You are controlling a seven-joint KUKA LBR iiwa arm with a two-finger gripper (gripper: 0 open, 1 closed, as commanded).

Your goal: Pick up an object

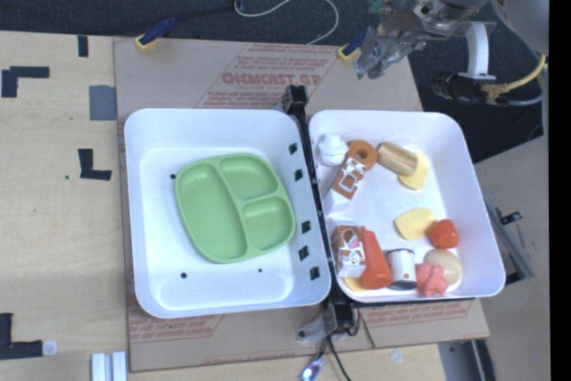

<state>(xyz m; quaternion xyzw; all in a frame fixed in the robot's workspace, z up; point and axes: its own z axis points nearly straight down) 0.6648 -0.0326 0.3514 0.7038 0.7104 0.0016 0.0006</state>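
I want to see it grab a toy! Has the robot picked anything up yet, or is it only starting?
Only starting, it seems. Done: nothing looks picked up; the toy food, like the tomato and the bread roll, lies in the right bin, and the green plate in the left bin. In hand: nothing visible at the gripper, which is above the bench behind the bins. Left: reach down, grab one, lift.

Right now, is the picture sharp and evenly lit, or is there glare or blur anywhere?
Camera view: even, soft light, with faint shadows inside the two white bins; the green divided plastic tray is sharp, with no strong glare; the grey two-finger gripper looks slightly soft; the small toys in the right-hand bin are low in detail.
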